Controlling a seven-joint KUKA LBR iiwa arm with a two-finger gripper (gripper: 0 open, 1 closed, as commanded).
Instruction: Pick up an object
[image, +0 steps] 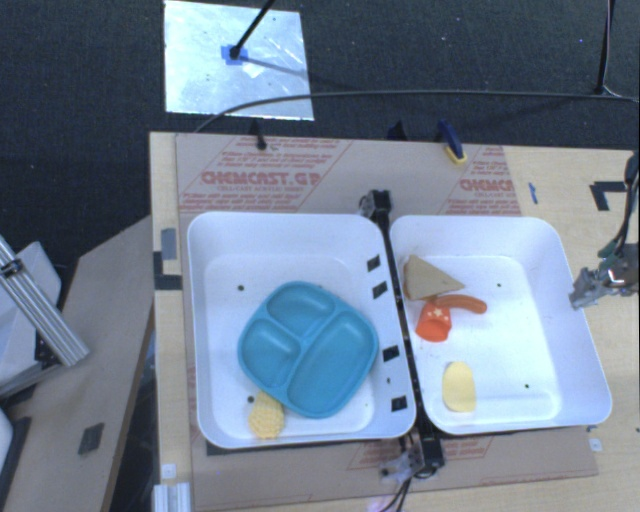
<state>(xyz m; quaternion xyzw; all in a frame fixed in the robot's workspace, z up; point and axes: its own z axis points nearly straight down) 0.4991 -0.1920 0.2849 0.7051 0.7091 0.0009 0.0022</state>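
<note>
The right bin (560, 300) holds a tan wedge (430, 277), a thin orange-red sausage (462, 303), a small orange-red piece (434, 323) and a pale yellow oval piece (459, 386). A blue divided plate (307, 347) lies in the left bin (215, 300), with a yellow knobbly piece (266, 416) at its lower left corner. My gripper (597, 285) shows as a grey metal part at the far right, just outside the right bin's right rim, apart from all the objects. Nothing shows in its grasp.
Both bins rest on a brown board (330, 175) on the bench. A black divider with clips (392, 310) runs between the bins. A blue clip (452, 140) and cables lie at the board's far edge. A foil sheet (235, 60) lies beyond.
</note>
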